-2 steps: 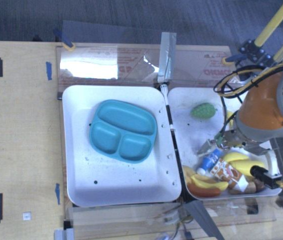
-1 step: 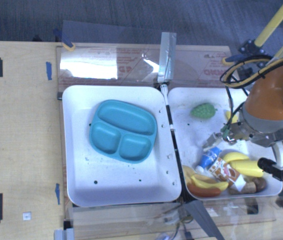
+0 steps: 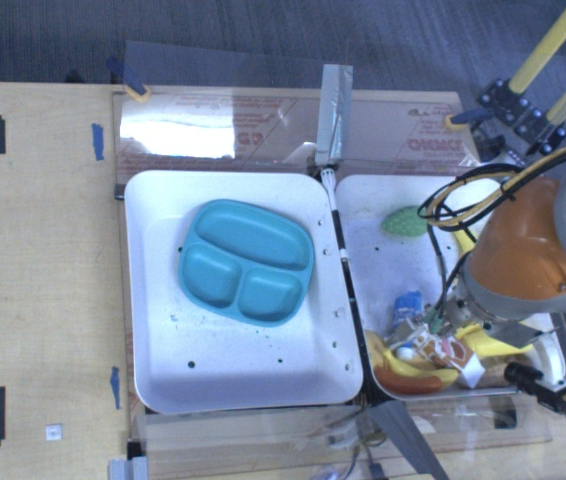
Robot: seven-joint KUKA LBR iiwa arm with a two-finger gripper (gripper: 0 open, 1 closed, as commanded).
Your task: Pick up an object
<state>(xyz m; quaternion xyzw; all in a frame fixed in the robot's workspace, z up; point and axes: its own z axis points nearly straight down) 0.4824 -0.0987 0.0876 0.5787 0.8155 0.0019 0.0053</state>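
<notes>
In the right bin [image 3: 373, 203] a pile of small objects lies at the near edge: a yellow banana-like piece [image 3: 413, 367], a red piece [image 3: 411, 384] under it, a blue item [image 3: 408, 306] and a white and red item [image 3: 443, 349]. A green object [image 3: 404, 222] rests alone near the bin's far side. My gripper [image 3: 451, 320] is low over the pile, under the orange wrist band [image 3: 523, 248]. The arm hides most of the gripper.
The left bin [image 3: 153, 268] holds a blue divided tray [image 3: 246, 260]. A metal divider [image 3: 333, 113] stands behind the bins. Black cables [image 3: 463, 193] loop off the arm over the right bin. Wooden bench surface [image 3: 33, 268] extends to the left.
</notes>
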